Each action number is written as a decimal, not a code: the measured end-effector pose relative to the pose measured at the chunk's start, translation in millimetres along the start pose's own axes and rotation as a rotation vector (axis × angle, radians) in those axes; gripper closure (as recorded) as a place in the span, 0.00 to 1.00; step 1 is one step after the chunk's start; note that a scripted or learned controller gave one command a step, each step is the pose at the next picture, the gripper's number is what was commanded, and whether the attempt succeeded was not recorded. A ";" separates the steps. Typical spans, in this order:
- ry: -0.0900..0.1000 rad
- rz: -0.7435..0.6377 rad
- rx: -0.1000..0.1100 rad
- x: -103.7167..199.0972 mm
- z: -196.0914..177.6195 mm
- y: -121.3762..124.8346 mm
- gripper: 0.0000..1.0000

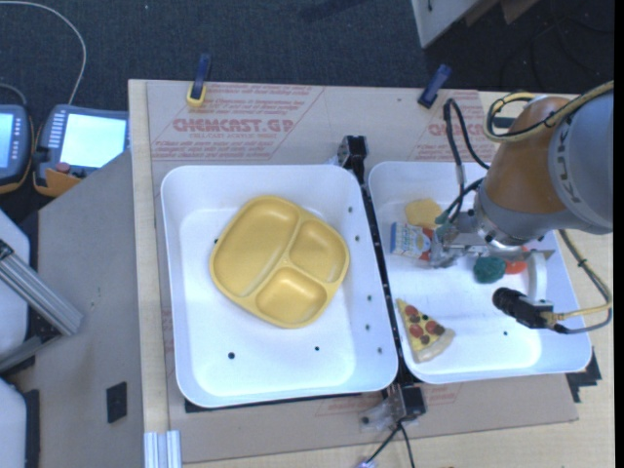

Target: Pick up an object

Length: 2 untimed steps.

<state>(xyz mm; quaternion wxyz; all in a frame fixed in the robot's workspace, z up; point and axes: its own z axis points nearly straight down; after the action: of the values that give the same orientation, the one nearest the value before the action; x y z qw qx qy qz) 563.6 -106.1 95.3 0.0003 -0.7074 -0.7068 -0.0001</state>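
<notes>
Over right bin (507, 359), arm (556, 164) bent low, hand (445, 247) (by carton (409, 239))

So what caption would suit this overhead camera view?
Gripper down in right bin by toy pizza slice; yellow divided plate in left bin.

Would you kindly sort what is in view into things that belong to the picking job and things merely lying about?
Belonging to the job:
hand
small packet
pizza slice toy
teal object
right bin

Lying about:
yellow divided plate
left bin
tablet
</notes>
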 end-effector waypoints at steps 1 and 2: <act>-0.003 0.000 -0.006 -9.4 -57.2 -2.8 1.00; -0.002 -0.002 -0.006 -4.1 -107.3 -9.7 1.00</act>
<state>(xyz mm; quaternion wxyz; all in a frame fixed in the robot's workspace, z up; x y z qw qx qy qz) 553.9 -110.3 202.5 -0.0023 -0.7066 -0.7076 -0.0015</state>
